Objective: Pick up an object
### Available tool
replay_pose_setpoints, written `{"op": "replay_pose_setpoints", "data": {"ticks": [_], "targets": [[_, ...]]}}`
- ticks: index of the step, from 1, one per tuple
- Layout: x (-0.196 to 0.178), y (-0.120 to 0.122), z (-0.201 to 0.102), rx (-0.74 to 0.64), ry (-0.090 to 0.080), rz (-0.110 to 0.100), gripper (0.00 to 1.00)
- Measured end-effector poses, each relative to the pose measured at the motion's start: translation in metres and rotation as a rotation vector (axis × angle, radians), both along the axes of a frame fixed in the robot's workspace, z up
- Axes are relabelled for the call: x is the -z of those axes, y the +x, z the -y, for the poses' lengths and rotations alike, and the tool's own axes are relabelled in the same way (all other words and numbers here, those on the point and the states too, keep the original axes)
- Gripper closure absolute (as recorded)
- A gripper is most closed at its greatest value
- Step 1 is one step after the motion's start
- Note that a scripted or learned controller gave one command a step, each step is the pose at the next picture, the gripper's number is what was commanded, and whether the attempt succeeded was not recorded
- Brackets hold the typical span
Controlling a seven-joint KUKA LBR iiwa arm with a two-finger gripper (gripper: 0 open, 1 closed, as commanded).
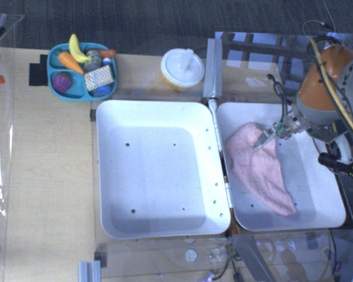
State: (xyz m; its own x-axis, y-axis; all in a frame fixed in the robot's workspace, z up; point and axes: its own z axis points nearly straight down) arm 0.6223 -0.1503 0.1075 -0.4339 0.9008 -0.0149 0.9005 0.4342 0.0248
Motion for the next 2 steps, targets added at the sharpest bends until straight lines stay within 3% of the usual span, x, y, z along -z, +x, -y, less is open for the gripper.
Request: {"op": "replay_pose_setpoints", "data": {"ticks": [1,2], "targets": [[0.014,0.027,0.013,-0.037,0.000,-0.013,0.00],[0.013,0.010,-0.026,-0.109,-0.003,-0.008,0.00]]}}
